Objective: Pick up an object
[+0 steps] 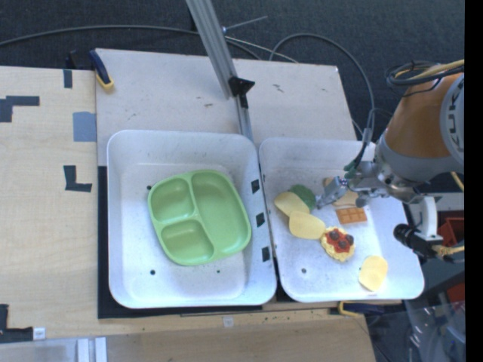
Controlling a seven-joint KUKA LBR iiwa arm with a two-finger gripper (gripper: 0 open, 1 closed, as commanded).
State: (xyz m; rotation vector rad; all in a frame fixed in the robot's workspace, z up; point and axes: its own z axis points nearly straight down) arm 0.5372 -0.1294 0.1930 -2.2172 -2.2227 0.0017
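Since the loose food pieces sit clustered in the right bin [407,281], the tool [337,192] hangs low over the yellow piece [290,203] and green piece [304,195] there; whether it is spread cannot be told. Green divided plate [199,217] lies flat in the left bin [121,225], well apart.

The plate [199,217] was light green. The bins [128,202] were white. The waffle [351,216] was orange with little squares.
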